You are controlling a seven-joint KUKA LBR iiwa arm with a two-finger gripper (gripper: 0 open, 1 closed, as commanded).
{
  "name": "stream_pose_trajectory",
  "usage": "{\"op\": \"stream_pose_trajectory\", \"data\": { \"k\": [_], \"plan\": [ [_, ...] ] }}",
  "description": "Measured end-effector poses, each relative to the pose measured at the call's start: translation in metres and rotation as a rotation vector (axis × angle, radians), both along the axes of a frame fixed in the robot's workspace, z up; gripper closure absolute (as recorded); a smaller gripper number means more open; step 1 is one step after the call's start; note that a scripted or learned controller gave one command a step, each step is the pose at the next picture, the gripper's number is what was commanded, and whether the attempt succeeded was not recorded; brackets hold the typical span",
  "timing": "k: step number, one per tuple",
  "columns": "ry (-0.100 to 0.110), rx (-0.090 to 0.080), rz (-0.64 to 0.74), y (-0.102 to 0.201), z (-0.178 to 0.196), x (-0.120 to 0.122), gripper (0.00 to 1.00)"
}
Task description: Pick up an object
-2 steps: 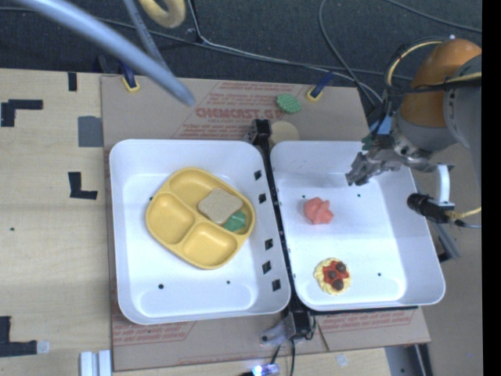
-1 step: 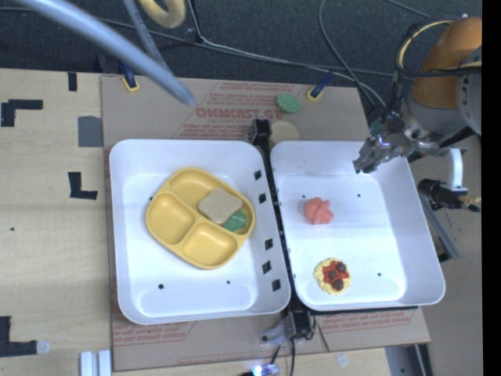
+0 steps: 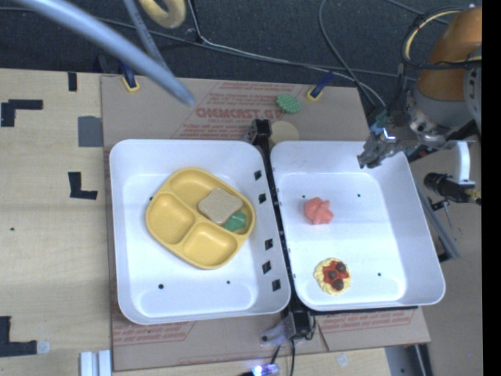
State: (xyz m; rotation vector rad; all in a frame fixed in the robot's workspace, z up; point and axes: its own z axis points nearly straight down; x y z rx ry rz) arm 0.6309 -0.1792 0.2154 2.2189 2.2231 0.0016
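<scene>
My tool sits over the top right corner of the right bin; can't tell how it's set, nothing visible in it. Pink lump lies mid-bin, well apart from my tool. Small round pizza-like piece below it, near the front wall. Left bin holds a yellow divided tray, tilted, with a tan bread slice and a green piece just beside it.

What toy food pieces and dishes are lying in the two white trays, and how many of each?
Yellow divided plate: 1
Bread slice: 1
Green piece: 1
Pink piece: 1
Small pizza: 1
Total: 5
</scene>
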Motion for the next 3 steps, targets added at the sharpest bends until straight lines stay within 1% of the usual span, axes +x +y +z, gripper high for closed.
{"op": "stream_pose_trajectory", "data": {
  "k": [2,3],
  "plan": [
    [0.003,0.001,0.004,0.114,0.017,-0.025,1.00],
    [0.003,0.000,0.003,0.165,0.012,-0.031,1.00]
  ]
}}
